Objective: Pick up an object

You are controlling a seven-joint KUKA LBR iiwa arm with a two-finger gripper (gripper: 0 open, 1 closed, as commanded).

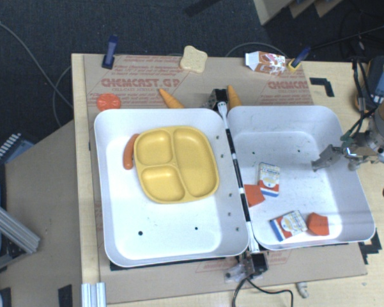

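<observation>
At the frame's right edge, the grey end effector (326,159), its state unclear, hovers well apart from the small white-and-blue carton (269,178) lying loose in the shallow white right bin (287,117), so a descent here may close on nothing.

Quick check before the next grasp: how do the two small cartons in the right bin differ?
The upper carton lies near the middle of the right bin, while the lower carton lies by the bin's near rim. The upper one runs up and down the view; the lower one lies slanted across it. The lower carton has an orange block beside it. Both are white with red and blue print.
</observation>
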